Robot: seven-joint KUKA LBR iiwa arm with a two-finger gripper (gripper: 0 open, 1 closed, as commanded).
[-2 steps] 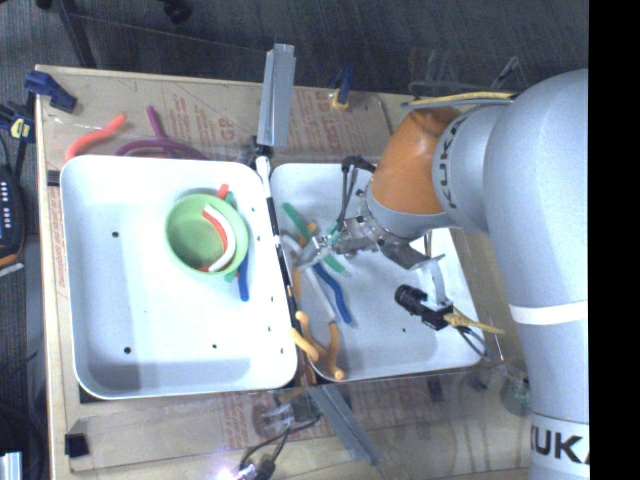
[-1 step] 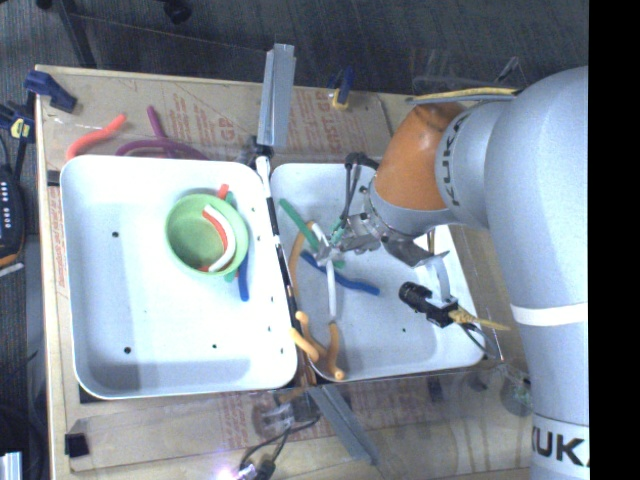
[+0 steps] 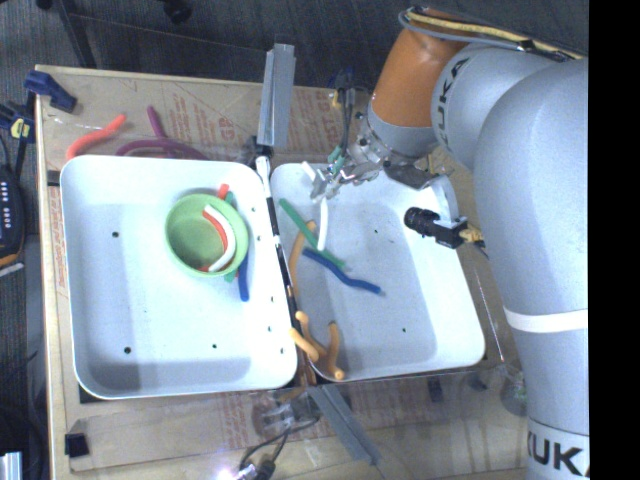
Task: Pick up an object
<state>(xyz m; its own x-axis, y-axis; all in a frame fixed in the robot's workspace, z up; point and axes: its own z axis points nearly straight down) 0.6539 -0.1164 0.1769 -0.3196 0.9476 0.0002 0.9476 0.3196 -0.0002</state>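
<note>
Grey arm (image 3: pixel 520 198) enters from the right, orange band (image 3: pixel 415 78) above the wrist (wrist angled down and leftward). Gripper (image 3: pixel 327 180) low at the far-left corner of its reach, finger state indiscernible.

- Bright, even light falls from above on both white bins (image 3: pixel 150 358).
- Soft shadows lie along the left bin's near wall and under the green bowl (image 3: pixel 205 236).
- Focus is slightly soft throughout; the floor past the bench's far edge stays dim.

Dark carpet (image 3: pixel 150 18), wooden bench (image 3: pixel 200 108)
</note>
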